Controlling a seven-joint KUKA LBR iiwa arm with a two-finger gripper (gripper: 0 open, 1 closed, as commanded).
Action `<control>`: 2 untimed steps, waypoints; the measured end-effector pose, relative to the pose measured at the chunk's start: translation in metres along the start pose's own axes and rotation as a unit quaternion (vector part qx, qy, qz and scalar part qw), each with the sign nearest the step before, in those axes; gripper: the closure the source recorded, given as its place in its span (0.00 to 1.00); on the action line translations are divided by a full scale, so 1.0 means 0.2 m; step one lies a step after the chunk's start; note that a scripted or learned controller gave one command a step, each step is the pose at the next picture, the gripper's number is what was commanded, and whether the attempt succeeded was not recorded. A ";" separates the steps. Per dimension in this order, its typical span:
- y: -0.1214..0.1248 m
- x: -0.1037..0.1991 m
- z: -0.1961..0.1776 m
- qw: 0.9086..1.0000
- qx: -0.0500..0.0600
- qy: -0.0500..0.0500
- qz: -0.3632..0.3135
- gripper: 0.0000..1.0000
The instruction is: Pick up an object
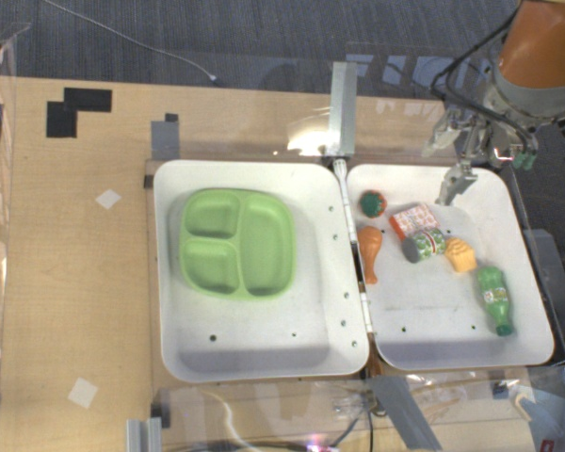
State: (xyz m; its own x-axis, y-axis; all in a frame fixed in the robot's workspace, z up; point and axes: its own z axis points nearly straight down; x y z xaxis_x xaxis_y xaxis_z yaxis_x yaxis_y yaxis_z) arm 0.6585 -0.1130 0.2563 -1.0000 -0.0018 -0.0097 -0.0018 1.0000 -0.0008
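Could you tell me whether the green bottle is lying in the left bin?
No, the green bottle lies in the right bin, while the left bin holds a green divided plate.

Right bin [508, 252] contents: a green bottle [494, 299] lying flat near the right wall; an orange carrot-shaped piece [368, 251] by the left wall; a green-and-red round item [372, 202]; a red-and-white packet [414, 219]; a grey can [425, 246] touching a yellow-orange piece [460, 253].

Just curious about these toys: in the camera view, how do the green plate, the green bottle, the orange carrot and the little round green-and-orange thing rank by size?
1. Green plate, by far.
2. Green bottle and orange carrot: look alike, too close to rank.
3. Round green-and-orange thing, smallest.
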 end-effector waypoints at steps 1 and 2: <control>0.10 -0.04 0.68 0.992 0.000 0.005 0.128 0.00; 0.10 -0.07 0.58 0.992 0.000 -0.006 0.125 1.00</control>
State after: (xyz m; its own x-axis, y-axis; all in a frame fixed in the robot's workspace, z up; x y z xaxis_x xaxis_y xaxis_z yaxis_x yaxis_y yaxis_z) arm 0.6745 -0.0928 0.1409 -0.9691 0.2458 -0.0213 0.2458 0.9693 0.0031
